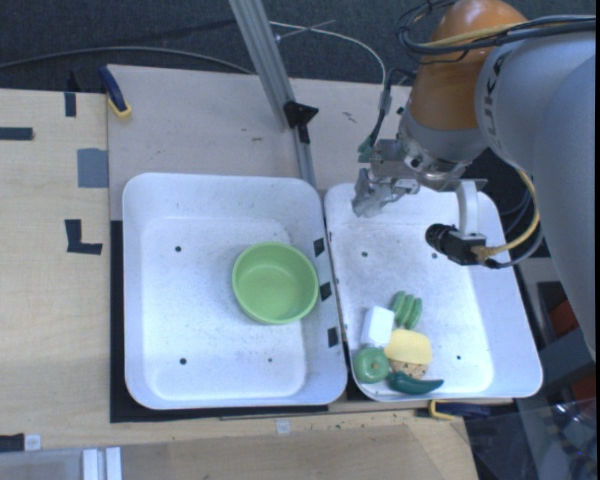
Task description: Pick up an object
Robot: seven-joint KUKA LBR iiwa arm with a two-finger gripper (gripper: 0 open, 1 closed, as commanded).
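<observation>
Toy foods point(395, 343) are clustering at the lower edge of the right bin point(480, 298). A green bowl point(274, 282) is sitting mid-frame in the left bin point(160, 268). Farther up, the gripper point(368, 204) is hovering at the right bin's upper left corner; its state cannot be told.

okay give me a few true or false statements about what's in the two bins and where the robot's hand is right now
1. The green bowl sits in the left bin. True.
2. The small toys lie in the right bin's far corner. False: they cluster at its near edge.
3. The hand is over the right bin's far left corner. True.
4. The hand is touching the yellow toy. False: it is well apart from it.
</observation>
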